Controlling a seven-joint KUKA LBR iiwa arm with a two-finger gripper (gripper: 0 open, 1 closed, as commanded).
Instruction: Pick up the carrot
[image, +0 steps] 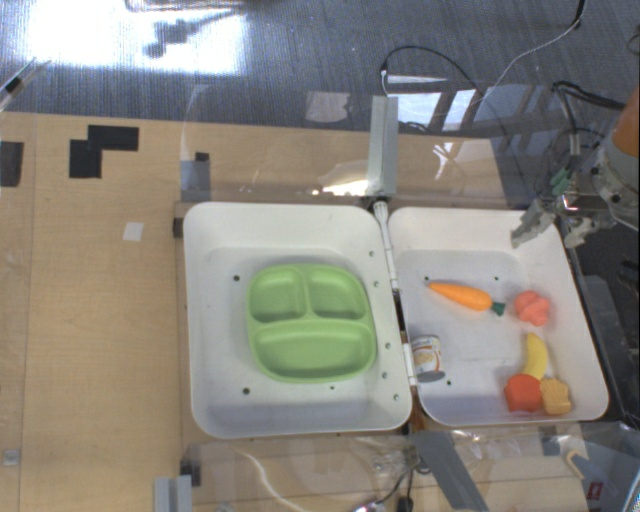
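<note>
Carrot (461, 296) in right bin (470, 235); divided plate (311, 322) in left bin (215, 300)

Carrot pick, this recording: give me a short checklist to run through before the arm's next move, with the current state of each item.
1. Carrot in the right bin, lying flat in plain sight: ok.
2. Free space around the carrot: ok. The pink toy sits just beyond its green end; the small can lies apart, nearer the divider.
3. Gripper above the carrot: not ok. It sits at the bin's far right corner, off to the side.
4. Fingers set for a grasp: cannot tell.
5. Nothing carried in the gripper: cannot tell.
6. Green divided plate in the left bin, away from the path: ok.
</note>
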